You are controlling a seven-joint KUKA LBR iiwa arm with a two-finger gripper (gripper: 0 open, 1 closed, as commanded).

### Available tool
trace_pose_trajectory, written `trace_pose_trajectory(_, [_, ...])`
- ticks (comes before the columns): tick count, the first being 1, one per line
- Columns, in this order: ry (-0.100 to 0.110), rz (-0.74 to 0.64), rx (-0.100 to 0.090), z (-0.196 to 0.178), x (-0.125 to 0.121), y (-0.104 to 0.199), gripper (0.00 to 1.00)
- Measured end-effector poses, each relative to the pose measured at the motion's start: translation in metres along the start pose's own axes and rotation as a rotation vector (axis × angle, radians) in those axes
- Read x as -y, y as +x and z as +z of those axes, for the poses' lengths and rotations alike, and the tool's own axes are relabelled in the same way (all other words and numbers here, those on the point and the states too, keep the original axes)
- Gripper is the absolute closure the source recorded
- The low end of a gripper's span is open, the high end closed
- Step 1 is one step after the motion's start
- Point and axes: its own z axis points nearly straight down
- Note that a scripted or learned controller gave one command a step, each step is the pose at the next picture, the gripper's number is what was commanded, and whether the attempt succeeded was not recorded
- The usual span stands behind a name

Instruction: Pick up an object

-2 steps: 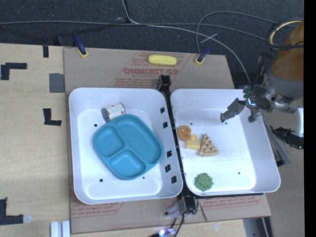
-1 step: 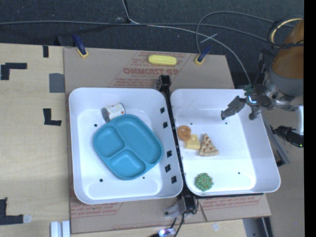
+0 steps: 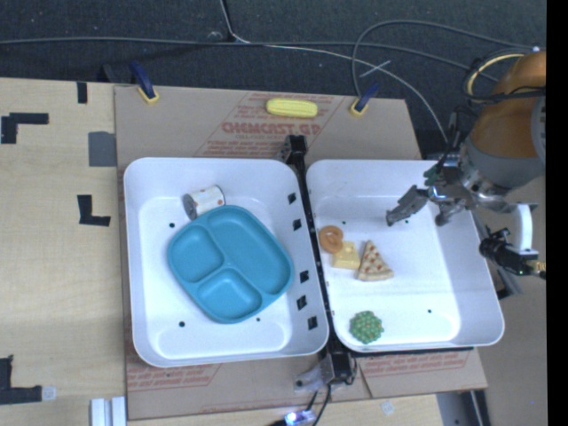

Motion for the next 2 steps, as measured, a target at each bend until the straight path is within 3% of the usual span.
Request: trace_pose_trajectory(2, [-0.005, -0.001, 0.001, 0.115, 0.002, 0.009, 0.0])
